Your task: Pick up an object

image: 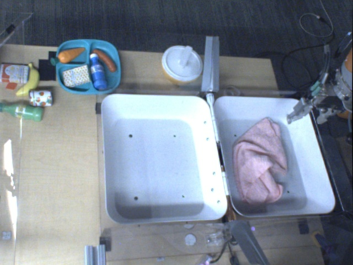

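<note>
Pink cloth (259, 162) lies crumpled in right bin (322, 173), below and left of the pincer (309, 108), well apart from it. Cloth's long axis runs top to bottom in view, narrow end toward the pincer, bulkier folds at the near end. Pincer hangs over the bin's upper right corner; cannot tell its finger state. Left bin (160, 159) beyond the cloth. Farther left across the desk (55, 164): white lidded cup (182, 63), blue divided tray (88, 65) of toy food, banana (28, 80), green bottle (22, 111).
</note>
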Controlling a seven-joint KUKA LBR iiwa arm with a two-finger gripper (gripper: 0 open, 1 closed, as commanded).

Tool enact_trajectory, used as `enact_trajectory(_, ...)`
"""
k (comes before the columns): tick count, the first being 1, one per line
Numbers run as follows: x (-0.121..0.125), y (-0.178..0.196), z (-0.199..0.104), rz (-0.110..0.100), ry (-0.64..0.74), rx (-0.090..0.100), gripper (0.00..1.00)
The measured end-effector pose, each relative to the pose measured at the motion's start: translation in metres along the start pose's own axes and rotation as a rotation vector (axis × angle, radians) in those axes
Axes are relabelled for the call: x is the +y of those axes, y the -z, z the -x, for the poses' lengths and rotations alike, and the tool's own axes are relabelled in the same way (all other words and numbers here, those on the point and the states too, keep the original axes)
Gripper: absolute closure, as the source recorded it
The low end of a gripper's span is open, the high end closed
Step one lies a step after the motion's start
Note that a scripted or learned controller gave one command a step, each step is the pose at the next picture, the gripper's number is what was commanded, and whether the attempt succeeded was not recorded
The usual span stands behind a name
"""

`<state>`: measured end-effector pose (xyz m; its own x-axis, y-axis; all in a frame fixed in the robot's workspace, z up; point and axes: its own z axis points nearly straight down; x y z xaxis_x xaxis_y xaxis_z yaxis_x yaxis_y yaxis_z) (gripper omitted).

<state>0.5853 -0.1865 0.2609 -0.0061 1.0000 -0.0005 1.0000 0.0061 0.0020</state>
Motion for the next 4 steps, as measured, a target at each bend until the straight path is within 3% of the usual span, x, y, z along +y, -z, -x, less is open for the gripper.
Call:
enact_trajectory(1, 0.042, -0.138, -0.006, -0.002, 0.066, 0.000, 0.00)
enact_trajectory(2, 0.029, -0.128, 0.002, 0.000, 0.099, 0.000, 0.00)
enact_trajectory(3, 0.051, -0.172, -0.003, 0.006, 0.266, -0.002, 0.00)
enact_trajectory(4, 0.053, -0.160, -0.004, 0.012, 0.268, -0.003, 1.00)
